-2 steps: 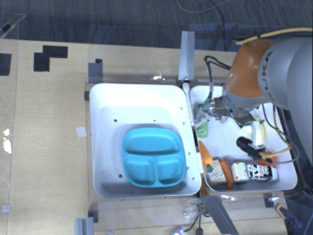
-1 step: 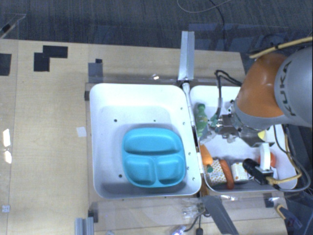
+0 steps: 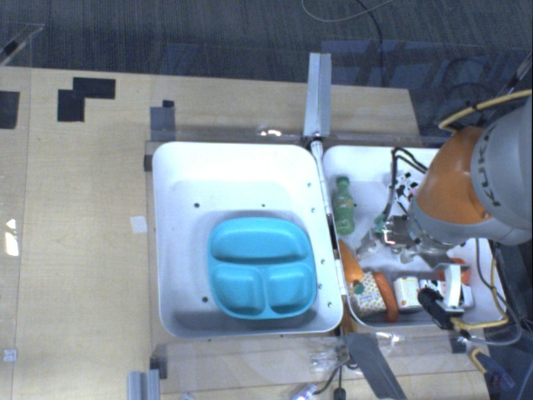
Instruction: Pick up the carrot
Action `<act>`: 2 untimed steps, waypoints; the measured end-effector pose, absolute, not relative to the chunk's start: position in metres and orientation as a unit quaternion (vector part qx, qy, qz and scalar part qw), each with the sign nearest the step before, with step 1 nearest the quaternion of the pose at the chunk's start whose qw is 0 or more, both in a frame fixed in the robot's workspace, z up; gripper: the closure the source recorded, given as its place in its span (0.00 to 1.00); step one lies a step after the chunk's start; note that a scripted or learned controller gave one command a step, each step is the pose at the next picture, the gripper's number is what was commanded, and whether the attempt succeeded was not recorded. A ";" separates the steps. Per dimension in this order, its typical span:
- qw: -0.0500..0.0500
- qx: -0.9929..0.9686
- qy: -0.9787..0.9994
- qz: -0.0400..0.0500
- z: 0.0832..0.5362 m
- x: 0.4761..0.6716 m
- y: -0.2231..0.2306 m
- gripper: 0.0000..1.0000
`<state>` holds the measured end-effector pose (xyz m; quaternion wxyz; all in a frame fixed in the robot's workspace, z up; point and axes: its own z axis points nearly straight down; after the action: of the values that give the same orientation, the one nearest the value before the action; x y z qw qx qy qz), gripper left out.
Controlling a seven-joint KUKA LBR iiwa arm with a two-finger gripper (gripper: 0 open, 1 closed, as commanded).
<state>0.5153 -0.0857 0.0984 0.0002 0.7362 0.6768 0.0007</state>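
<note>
Gripper [image 3: 398, 242] sits low over the right bin [image 3: 366, 158], under the arm's orange band [image 3: 450, 182]; whether it is open or closed cannot be told. No writing is legible anywhere. Orange and tapered, the carrot [image 3: 351, 265] lies against the bin's left wall, long axis running near to far, beside a red sausage-shaped item [image 3: 386, 295]. A green bottle [image 3: 343, 205] lies farther back. Smooth and glossy, a blue compartment tray [image 3: 261, 265] rests in the left bin [image 3: 179, 223].
</note>
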 end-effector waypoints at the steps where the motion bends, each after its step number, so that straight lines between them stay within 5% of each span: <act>1: 0.001 0.736 0.677 0.002 0.110 0.517 -0.085 1.00; 2: 0.001 0.864 0.503 0.001 0.185 0.546 -0.071 1.00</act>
<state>0.5457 -0.0709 0.1851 0.0006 0.8642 0.5032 0.0011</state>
